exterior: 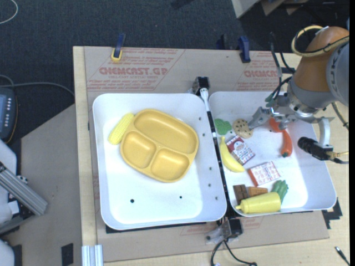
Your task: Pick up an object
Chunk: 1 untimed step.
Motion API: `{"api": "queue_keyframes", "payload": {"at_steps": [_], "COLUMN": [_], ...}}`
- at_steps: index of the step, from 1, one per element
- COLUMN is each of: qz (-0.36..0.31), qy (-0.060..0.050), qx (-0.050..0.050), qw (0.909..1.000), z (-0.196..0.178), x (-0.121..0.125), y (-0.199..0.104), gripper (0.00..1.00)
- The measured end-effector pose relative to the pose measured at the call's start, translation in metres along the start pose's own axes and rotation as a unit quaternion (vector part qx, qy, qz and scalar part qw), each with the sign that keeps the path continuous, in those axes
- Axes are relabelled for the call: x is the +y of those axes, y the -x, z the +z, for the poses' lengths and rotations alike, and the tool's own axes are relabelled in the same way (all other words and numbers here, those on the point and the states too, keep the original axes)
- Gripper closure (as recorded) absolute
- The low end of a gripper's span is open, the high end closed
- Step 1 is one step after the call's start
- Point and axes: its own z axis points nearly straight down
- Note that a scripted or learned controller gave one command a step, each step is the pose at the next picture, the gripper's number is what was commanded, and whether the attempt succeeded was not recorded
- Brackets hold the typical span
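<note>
The gripper hangs low over the far part of the right bin, under the orange band of the arm; whether it is apart or together cannot be told from this slant, and nothing can be seen clamped in it. Just below it, on the near side, lies an orange carrot, close enough that touching or apart cannot be told. To the gripper's left, near it, sit a round cookie and, a little further left, a green piece. Nearer the camera and left of the gripper lie a red-and-white packet leaning on a banana, then a second red-and-white card. Well apart from the gripper, at the bin's near edge, are a brown block, a yellow bottle and a green pepper, crowded together. Far to the gripper's left, in the left bin, rest a yellow divided tray and a corn cob beside its far-left edge.
</note>
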Motion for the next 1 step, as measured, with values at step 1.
{"api": "queue_keyframes", "payload": {"at_steps": [1], "qz": [0.001], "qy": [0.002], "qx": [0.000], "qw": [1.0000], "z": [0.0304], "x": [0.0013], "y": [-0.0003], "gripper": [0.00]}}
